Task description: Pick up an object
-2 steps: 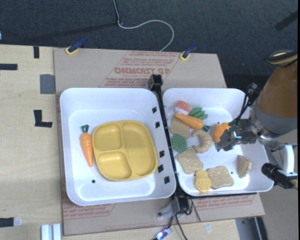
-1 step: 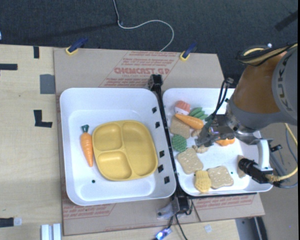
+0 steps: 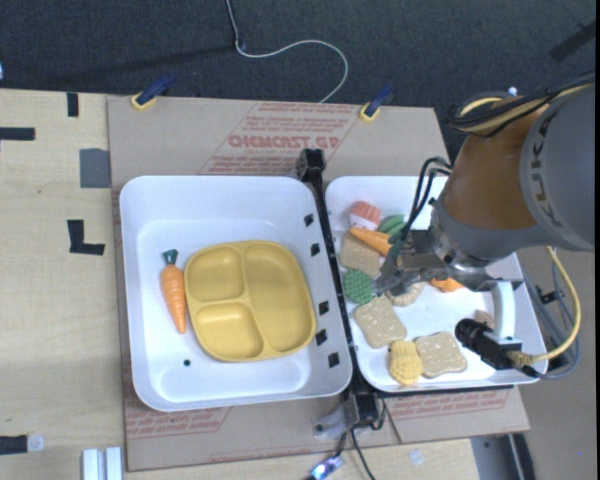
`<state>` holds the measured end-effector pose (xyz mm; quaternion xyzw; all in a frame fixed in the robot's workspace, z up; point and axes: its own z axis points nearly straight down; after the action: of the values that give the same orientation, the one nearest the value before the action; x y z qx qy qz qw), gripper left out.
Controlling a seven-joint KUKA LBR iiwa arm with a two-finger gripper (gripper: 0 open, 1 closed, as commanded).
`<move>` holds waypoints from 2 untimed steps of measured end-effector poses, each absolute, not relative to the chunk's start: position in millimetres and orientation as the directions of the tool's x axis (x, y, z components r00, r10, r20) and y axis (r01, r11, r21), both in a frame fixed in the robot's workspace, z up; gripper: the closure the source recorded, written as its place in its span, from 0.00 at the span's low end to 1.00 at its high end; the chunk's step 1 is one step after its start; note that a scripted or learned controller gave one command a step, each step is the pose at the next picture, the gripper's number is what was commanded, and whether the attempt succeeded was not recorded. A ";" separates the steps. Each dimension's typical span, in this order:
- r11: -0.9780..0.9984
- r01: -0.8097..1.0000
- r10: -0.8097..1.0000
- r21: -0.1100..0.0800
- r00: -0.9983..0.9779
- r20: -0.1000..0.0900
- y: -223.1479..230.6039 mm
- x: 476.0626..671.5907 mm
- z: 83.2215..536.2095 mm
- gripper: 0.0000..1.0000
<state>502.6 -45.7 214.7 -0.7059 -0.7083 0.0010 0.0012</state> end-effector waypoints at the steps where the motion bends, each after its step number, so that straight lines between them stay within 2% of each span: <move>1: 0.001 1.000 1.000 -0.003 -0.001 0.001 -53.5 489.1 224.0 1.00; 2: 0.002 1.000 1.000 -0.002 -0.002 0.000 -46.8 490.6 229.6 1.00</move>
<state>490.6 -46.8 229.6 -0.7063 -0.7079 0.0005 0.0008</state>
